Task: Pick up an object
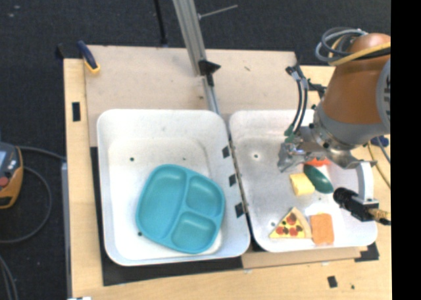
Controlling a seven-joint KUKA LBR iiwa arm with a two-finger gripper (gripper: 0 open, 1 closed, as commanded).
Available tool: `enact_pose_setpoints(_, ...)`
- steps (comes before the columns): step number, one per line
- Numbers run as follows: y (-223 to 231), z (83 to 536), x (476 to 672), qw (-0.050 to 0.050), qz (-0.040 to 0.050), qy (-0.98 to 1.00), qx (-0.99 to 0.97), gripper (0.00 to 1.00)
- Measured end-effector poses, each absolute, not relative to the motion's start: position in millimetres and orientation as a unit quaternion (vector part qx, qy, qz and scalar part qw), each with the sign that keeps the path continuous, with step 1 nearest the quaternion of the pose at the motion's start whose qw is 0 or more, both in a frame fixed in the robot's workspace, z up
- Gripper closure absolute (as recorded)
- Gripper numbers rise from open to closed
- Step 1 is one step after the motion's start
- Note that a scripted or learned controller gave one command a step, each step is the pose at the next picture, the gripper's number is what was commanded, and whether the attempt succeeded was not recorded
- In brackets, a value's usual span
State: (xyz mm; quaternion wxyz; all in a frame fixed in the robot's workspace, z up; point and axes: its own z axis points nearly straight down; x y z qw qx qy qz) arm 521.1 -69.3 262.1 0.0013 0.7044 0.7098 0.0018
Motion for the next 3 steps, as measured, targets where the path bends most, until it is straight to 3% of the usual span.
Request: enact_pose_setpoints(3,74.3,242.1,496.0,0.000,0.0002,0.710,0.704,1.00)
